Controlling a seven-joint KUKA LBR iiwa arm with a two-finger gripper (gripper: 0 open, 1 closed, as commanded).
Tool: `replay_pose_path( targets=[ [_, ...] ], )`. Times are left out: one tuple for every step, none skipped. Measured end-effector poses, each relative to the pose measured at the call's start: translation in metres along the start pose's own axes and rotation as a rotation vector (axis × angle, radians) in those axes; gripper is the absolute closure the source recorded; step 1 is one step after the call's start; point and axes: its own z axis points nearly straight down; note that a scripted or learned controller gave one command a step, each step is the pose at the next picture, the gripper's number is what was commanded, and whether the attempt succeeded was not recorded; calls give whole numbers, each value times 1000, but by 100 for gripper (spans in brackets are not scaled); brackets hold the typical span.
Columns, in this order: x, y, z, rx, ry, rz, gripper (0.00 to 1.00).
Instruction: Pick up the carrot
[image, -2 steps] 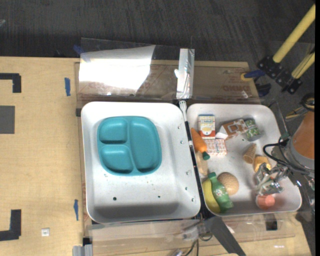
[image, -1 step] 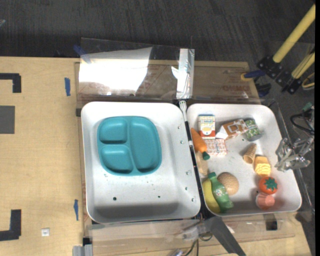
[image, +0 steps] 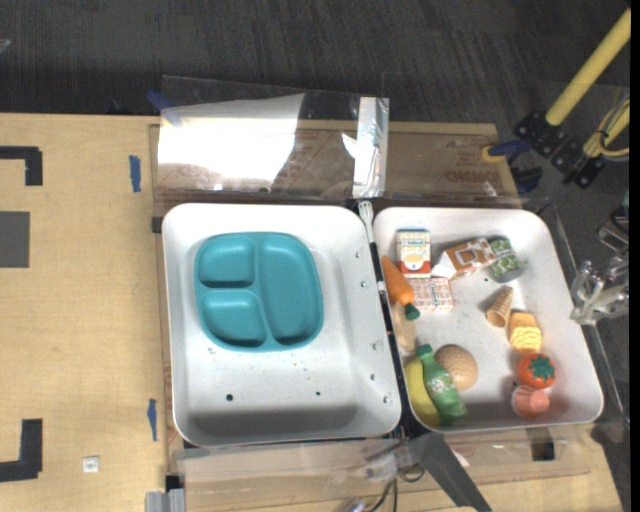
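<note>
A teal divided plate (image: 260, 290) is seen in the left bin (image: 190, 400). The carrot (image: 399, 286) is found in the right bin (image: 560, 255), against its left wall, just below a small orange carton (image: 413, 249) and above a green bottle (image: 440, 383). A tomato (image: 536, 371) is placed further right. Whether the gripper's jaws are apart or together cannot be told.
</note>
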Motion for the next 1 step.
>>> replay_pose_path(
  targets=[
    [1,18,87,-12,1,-365,100]
  ],
)
